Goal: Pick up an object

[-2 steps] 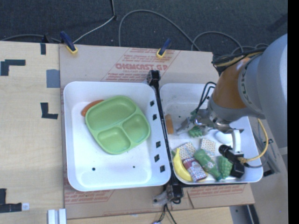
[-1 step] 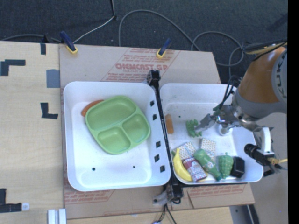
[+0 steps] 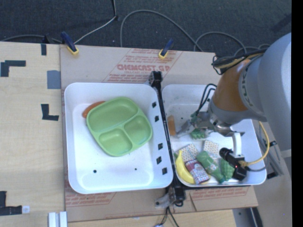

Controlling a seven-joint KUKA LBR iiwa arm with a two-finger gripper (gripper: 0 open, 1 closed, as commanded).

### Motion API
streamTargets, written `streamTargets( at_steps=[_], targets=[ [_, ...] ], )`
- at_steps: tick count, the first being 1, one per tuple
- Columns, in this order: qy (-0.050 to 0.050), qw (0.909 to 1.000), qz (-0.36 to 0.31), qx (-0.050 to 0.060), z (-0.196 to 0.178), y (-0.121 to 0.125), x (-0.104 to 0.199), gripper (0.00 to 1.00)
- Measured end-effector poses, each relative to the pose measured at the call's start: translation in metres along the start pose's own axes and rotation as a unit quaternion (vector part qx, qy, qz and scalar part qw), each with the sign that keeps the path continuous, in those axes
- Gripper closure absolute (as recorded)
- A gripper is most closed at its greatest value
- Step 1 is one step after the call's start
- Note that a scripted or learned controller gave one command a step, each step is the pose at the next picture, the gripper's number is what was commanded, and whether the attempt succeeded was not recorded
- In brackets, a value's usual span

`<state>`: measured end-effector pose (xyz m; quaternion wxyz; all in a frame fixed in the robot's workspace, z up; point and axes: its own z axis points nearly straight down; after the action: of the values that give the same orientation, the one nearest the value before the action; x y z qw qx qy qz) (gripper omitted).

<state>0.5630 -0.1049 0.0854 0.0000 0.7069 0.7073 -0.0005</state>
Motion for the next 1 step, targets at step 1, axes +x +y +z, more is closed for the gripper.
streamTargets(
  at_steps=[1],
  targets=[
    [0.000,1.0000,0.000,0.000,-0.0842,-0.0129,0.0010,0.00]
  ],
)
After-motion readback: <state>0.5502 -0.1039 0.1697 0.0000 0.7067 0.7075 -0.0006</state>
